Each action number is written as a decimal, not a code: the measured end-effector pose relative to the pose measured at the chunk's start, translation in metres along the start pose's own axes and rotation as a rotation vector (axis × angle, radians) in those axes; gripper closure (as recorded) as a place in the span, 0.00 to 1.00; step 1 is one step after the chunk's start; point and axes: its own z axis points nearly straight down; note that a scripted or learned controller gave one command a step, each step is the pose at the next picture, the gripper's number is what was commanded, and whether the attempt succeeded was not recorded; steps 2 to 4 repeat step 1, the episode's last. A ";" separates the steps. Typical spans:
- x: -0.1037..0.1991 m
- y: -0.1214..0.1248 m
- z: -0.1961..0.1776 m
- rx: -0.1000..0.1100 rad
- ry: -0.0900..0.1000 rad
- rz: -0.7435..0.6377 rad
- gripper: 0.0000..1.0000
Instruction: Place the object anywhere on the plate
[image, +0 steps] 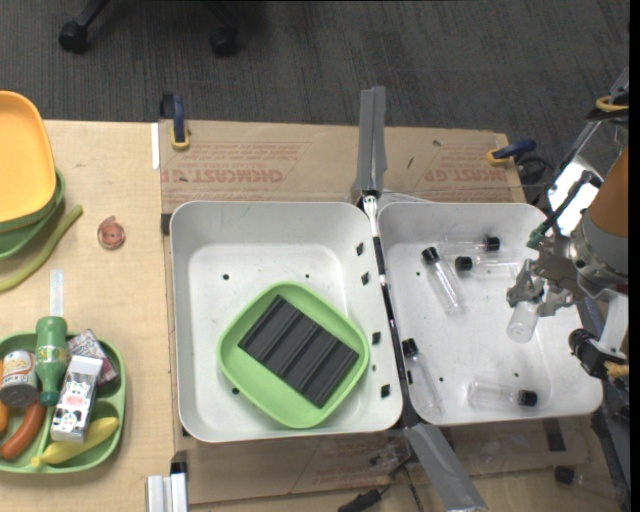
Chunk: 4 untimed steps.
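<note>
Vial (522, 322), a clear tube, hangs just under my gripper (527, 297) over the right bin (560, 405), and it looks pinched between the fingers, mouth or cap end up and the body dangling slightly tilted. I judge that I am gripping it near its top, though its transparency against the white floor makes the contact hard to read. Gripping it high would let the tube hang free of the bin floor and of its neighbours.

Other vials lie loose in this bin: one with a black cap (441, 277) on a slant towards the left wall, another (480, 246) near the back, a small black cap (463, 264) between them, and a capped vial (500, 396) flat near the front edge. They are well apart from the one I carry.

My target, the green plate (232, 342), sits in the left bin (190, 300), towards its front, turned cornerwise, with a dark ribbed insert (300, 350) filling its middle. The divider (385, 300) between the bins lies between me and it, so the load must be carried across it.

My arm comes in from the right, wrist (600, 215) bent downward, the gripper pointing down and slightly leftward over the right half of the bin. On the surface at far left stand a yellow dish (22, 150) and a green tray (110, 440) of toy food, out of my way.
</note>
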 end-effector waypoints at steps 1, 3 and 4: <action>0.000 0.000 0.000 0.000 0.000 0.000 0.00; 0.000 0.000 0.000 0.000 0.000 0.000 0.00; 0.000 0.000 0.000 0.000 0.000 0.000 0.00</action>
